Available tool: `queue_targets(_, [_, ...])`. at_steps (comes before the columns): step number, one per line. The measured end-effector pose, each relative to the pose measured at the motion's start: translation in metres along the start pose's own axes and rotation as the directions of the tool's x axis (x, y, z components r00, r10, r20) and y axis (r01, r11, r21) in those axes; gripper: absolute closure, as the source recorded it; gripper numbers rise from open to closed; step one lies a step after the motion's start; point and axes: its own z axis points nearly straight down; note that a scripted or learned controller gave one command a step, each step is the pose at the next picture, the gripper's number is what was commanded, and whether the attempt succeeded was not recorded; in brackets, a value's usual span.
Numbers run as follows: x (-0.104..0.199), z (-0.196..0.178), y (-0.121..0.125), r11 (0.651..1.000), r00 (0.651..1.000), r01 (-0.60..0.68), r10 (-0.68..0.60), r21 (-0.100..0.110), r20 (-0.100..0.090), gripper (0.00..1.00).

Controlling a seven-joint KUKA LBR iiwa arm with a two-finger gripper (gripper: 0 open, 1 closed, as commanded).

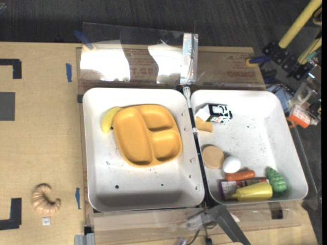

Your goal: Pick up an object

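The left bin [97, 137] holds an orange-yellow divided plate [146, 134] with a yellow banana [108, 119] poking out from under its left edge. In the right bin [265, 131] lie a black-and-white packet [218, 112], a tan wedge [203, 126], a round tan biscuit [213, 156], a white egg [231, 165], an orange carrot-like piece [240, 175], a green vegetable [277, 181] and a yellow squash-shaped piece [254, 191] resting on a dark flat package [228, 187].
A tan croissant-shaped toy [46, 198] lies on the bench outside the bins at lower left. Clear plastic sheeting [153, 60] stands behind the bins. Yellow bars and clamps [299, 24] crowd the upper right, with an orange-tagged fitting [300, 116] by the right bin's rim.
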Motion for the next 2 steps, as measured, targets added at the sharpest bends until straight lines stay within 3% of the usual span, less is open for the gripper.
queue_targets(1, [-0.031,-0.003,-0.052,0.999,0.999,0.038,-0.038,0.0,0.0,1.0])
queue_targets(2, [-0.044,-0.007,-0.035,0.995,0.995,0.101,-0.101,-0.003,0.001,1.0])
